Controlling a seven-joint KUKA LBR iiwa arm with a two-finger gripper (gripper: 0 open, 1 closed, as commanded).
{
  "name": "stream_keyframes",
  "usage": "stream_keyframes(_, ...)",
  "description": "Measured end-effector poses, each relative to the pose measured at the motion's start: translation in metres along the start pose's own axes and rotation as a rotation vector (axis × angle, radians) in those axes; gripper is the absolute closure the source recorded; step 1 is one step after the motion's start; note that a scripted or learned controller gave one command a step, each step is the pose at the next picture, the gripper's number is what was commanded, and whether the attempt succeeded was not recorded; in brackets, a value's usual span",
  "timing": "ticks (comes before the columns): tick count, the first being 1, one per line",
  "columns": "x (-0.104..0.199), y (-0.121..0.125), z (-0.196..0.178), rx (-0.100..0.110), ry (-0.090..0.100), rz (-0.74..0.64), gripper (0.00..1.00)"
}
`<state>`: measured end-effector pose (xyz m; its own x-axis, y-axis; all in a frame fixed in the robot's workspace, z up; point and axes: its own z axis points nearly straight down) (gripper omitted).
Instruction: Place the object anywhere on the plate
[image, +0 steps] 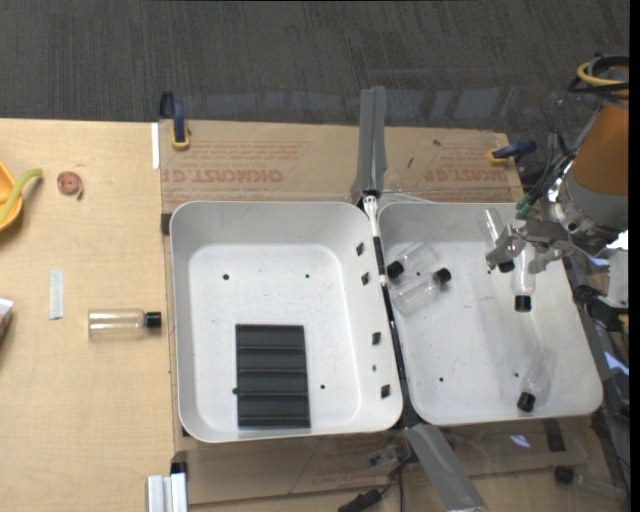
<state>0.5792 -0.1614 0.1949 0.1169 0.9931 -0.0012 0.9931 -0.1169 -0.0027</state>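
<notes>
The black ribbed rectangular plate (271, 376) is lying in the left white bin (200, 300), waiting. The grey two-finger gripper (522, 285) is hanging over the right bin (480, 390), gripping a clear plastic vial (522, 291), upright, for carrying.

Lighting was even and fairly bright, coming from overhead, with soft, short shadows under the rims of the 2 white bins (190, 300). The bin floors looked slightly washed out, with no hard glare. The dark ribbed plate (271, 377) kept its detail. The clear bottles (420, 285) were faint against the white. Focus softened toward the right edge, where the arm (600, 170) looked a little blurred
</notes>
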Motion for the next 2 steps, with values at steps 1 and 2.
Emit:
stream_keyframes(1,0.126,0.042,0.004,0.0,0.0,-0.055,1.0)
stream_keyframes(2,0.183,0.057,0.0,-0.001,0.0,-0.202,1.0)
